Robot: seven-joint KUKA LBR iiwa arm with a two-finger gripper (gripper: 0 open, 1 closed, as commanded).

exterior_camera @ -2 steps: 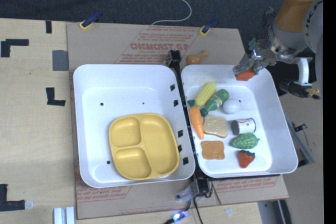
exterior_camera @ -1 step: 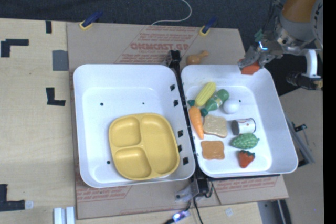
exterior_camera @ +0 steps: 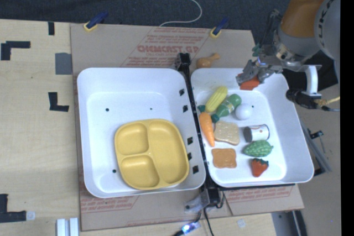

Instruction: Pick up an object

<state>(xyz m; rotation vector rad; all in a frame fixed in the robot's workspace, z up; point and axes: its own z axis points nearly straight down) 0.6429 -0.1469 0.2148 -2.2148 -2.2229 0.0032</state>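
The jaws (exterior_camera: 251,75) hang over the far corner of the right bin (exterior_camera: 287,119) and grasp a small red-orange item (exterior_camera: 250,84), lifted near the bin's rim. Below lie corn (exterior_camera: 216,98), a carrot (exterior_camera: 207,129), bread (exterior_camera: 227,132) and a strawberry (exterior_camera: 258,167). The left bin (exterior_camera: 99,96) holds a yellow tray (exterior_camera: 150,153).

Left bin (exterior_camera: 94,91) holds a yellow divided plate (exterior_camera: 150,153). Right bin (exterior_camera: 282,119) holds toy foods: corn (exterior_camera: 215,98), carrot (exterior_camera: 207,129), bread slice (exterior_camera: 227,133), strawberry (exterior_camera: 259,167). The gripper (exterior_camera: 251,79) hangs over its far corner, a red-orange piece (exterior_camera: 250,84) at the jaws.
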